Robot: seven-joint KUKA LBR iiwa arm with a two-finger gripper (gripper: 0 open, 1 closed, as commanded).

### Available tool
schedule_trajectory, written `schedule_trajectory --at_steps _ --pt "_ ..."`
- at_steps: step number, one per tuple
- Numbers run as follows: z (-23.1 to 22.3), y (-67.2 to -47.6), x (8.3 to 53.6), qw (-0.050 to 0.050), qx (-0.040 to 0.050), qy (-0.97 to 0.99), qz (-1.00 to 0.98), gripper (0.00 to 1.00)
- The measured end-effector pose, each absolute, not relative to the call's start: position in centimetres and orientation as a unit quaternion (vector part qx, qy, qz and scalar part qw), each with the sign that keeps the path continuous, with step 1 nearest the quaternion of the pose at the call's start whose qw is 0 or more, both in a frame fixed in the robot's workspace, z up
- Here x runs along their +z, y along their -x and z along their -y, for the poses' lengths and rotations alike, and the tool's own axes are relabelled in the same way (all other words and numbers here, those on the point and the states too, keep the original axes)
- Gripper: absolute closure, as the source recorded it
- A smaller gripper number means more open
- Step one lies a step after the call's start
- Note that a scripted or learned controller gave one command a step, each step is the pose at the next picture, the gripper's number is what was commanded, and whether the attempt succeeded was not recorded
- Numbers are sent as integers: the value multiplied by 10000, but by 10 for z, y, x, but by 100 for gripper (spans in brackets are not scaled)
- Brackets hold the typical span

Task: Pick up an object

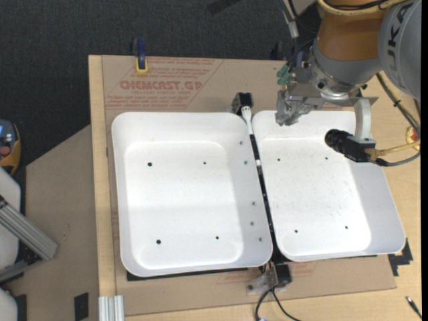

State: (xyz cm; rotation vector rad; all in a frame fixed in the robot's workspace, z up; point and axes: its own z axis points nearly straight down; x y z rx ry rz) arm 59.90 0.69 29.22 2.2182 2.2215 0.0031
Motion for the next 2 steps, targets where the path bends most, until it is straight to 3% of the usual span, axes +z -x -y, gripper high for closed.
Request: schedule_trajectory --at_steps 1,2 --pt "1 -573 309 -8 -5 -7076 -7066 100" --pt "18 -593 341 17 11 -7073 -7069 100"
